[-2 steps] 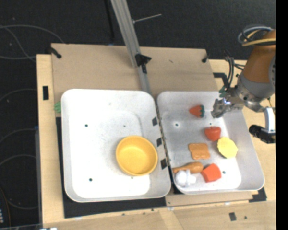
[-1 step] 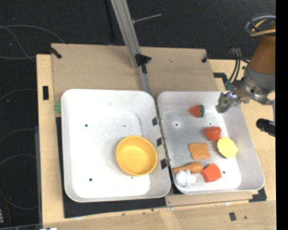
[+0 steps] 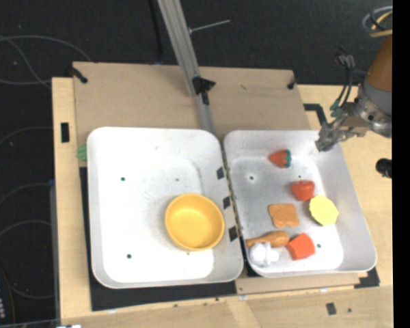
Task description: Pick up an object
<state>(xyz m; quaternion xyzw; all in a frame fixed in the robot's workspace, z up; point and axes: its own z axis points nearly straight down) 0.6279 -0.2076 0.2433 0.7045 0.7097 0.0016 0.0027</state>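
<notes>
The table (image 3: 143, 98), a tan board under everything, runs far out to the left of the claw (image 3: 326, 141) and below it in the camera view. On it lie two shallow white bins side by side: the left bin (image 3: 137, 162) sits well away from the claw, across the middle seam, and the right bin (image 3: 256, 159) has its upper right corner directly beneath the claw. The arm (image 3: 373, 94), grey with an orange band, comes in from the right edge and ends at the claw, which hangs over that corner with nothing between its tips; whether it is released or clenched cannot be told from here. A grey metal bar (image 3: 184, 50) slants across the table well to the claw's left. In the left bin, far from the claw and lower in the frame, stands a yellow bowl (image 3: 194, 221). The remaining objects all lie in the right bin. Nearest the claw, just to its left and a little lower, is a small red piece with a green end (image 3: 280, 158). Below it come a red lump (image 3: 303, 190), a yellow piece (image 3: 324, 211), an orange flat square (image 3: 283, 215), a red block (image 3: 301, 247), an orange stick-shaped piece (image 3: 268, 238) and, farthest from the claw, a small white object (image 3: 264, 255) at the bin's lower left.
</notes>
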